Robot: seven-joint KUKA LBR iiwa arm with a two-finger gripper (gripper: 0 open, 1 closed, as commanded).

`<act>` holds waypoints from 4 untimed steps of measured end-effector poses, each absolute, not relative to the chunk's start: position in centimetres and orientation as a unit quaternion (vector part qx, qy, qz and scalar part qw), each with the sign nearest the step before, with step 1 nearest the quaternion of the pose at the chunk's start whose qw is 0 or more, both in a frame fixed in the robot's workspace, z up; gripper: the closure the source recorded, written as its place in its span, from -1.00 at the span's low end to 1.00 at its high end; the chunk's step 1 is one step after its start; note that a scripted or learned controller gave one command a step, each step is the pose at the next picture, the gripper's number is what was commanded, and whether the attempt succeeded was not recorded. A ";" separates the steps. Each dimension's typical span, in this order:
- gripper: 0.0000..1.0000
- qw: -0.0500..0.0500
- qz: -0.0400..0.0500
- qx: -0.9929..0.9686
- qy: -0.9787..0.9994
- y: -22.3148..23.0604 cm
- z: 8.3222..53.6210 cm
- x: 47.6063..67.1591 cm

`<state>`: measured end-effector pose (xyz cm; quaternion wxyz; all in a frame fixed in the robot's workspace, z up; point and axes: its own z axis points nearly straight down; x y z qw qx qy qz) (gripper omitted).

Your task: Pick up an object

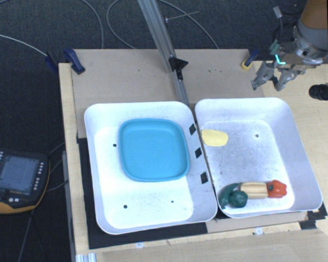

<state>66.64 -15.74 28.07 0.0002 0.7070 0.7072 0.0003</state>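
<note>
The right bin holds a pale yellow piece near its left wall. Along its near edge lie a dark green object, a tan cylinder and a red object in a row. My gripper hangs above the bench just beyond the right bin's far right corner. Its two grey fingers are spread apart with nothing between them.
A blue square plate lies in the left bin. A metal pole slants down to the gap between the bins. A handheld pendant lies on the floor at left. Blue clamps grip the bench's far edge.
</note>
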 end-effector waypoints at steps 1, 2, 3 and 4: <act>-1.00 0.000 0.000 0.707 0.707 -15.7 28.1 66.6; -1.00 -0.002 -0.001 0.707 0.707 -16.6 23.2 67.0; -1.00 -0.002 -0.001 0.707 0.707 -16.4 17.6 66.0; -1.00 -0.001 -0.001 0.707 0.707 -16.9 12.3 65.0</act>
